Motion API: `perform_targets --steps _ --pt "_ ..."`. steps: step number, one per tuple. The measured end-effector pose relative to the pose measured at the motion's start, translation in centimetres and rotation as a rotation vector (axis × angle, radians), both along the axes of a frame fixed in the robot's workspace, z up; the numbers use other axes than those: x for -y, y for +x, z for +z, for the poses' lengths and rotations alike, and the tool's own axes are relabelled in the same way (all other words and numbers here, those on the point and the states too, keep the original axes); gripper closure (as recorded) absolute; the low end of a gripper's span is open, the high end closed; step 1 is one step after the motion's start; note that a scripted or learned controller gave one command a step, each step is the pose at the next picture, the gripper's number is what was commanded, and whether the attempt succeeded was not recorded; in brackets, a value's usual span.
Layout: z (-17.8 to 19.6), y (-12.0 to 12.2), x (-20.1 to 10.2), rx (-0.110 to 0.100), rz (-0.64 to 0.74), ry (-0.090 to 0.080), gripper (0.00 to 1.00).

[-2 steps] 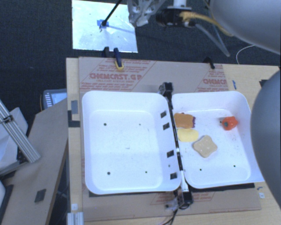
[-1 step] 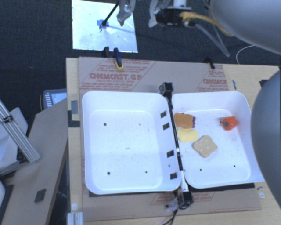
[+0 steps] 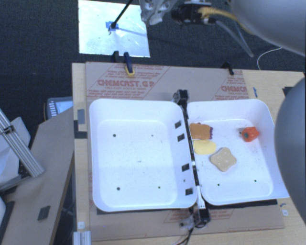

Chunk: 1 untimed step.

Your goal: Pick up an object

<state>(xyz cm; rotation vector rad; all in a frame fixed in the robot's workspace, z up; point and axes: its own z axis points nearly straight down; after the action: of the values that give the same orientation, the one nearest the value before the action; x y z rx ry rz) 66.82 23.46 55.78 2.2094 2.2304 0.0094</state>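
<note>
Two shallow white plastic bins sit side by side on the bench, the left bin and the right bin touching along their shared middle edge. The metal claw hangs at the far top of the camera view, beyond both bins and over the dark floor. It is too blurred to tell whether it is wide or narrow, and nothing is seen held in it.

Four small objects lie in the right bin, all well apart from the claw, nearer the camera and to its right in the view:
- One orange-brown rectangular block with a purple edge lies closest to the claw.
- One flat pale yellow oval piece lies just beyond the block.
- One tan, bread-like square piece lies beside the oval, farthest from the claw.
- One small red-orange rounded piece with a green tip lies alone, farthest right.
</note>
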Motion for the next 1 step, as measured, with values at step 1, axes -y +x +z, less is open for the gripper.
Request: perform_targets --steps 1 --pt "-0.05 0.0 0.0 -0.001 0.0 0.0 0.0"
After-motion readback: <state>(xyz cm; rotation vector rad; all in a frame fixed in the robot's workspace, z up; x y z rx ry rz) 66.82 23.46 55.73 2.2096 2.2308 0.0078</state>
